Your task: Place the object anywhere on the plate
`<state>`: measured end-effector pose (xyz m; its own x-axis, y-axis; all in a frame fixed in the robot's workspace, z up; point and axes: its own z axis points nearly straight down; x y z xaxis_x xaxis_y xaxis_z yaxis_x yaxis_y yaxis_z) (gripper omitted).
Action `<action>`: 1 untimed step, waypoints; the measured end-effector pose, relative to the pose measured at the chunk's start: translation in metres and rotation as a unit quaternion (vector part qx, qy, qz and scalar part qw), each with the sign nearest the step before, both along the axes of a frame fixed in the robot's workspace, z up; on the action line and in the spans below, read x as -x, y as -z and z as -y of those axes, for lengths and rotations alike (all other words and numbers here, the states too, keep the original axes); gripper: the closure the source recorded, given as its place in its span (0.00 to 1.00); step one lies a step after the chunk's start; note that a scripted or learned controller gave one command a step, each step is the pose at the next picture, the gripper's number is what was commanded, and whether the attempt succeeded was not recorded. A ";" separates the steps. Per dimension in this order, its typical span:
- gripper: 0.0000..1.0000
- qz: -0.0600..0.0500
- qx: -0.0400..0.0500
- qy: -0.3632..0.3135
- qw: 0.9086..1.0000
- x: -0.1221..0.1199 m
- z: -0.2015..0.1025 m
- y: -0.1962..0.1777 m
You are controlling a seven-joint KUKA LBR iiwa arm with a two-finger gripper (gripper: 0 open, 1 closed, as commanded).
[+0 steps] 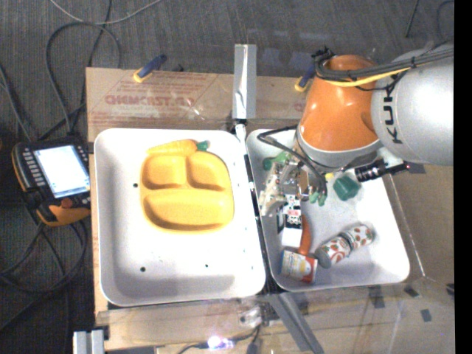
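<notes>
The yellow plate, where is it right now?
The yellow plate lies in the left bin, toward its far side, with a toy carrot along its far edge.

Yellow plate (188,190) smooth matt plastic, both white bins (125,264) glossy moulded plastic, arm's orange band (341,105) polished and shiny, bench (169,102) bare flat wood.

- Arm casing (420,113): dark capital letters run down its grey shell at the view's right; "KU" can be read, the rest is cut off.
- Cardboard sheet (158,98) behind the bins: faint red print in one line, too washed out to read.
- Handheld pendant (53,174), far left: lit screen, contents illegible.
</notes>
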<state>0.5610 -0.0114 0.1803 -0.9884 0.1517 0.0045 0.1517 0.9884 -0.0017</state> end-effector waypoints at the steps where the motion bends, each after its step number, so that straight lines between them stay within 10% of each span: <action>1: 1.00 0.000 -0.001 0.022 1.000 0.015 -0.059 -0.017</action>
<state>0.5458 0.0476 0.1971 -0.9808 0.1951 0.0041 0.1951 0.9808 0.0002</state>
